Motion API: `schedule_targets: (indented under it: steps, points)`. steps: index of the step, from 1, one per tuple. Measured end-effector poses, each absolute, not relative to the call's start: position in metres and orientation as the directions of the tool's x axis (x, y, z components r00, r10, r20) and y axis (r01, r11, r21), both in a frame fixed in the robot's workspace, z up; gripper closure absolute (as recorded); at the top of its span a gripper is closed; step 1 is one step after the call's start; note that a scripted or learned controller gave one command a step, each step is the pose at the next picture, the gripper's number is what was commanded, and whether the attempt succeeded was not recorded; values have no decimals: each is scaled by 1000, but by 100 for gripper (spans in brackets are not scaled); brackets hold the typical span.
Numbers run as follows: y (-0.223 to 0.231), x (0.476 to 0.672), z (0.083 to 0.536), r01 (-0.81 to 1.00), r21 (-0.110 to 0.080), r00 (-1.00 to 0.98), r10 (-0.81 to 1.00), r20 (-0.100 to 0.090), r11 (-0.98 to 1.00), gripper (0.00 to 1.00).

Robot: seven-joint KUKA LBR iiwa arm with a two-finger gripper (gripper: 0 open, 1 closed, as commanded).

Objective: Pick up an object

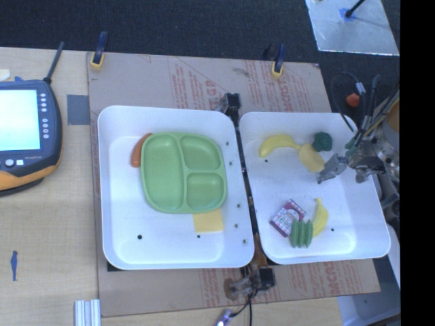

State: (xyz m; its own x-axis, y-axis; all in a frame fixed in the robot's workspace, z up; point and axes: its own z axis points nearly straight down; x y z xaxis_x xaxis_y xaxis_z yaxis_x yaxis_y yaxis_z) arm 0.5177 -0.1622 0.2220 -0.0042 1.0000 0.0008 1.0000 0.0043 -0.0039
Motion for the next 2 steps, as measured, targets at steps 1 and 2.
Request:
schedule_targets:
  steps: [1, 2]
  points:
    - [-150, 494, 97, 1000, -1, -5, 1000, -1, 5, 0]
    - [-150, 494, 107, 1000, -1, -9, 1000, 0, 9, 100]
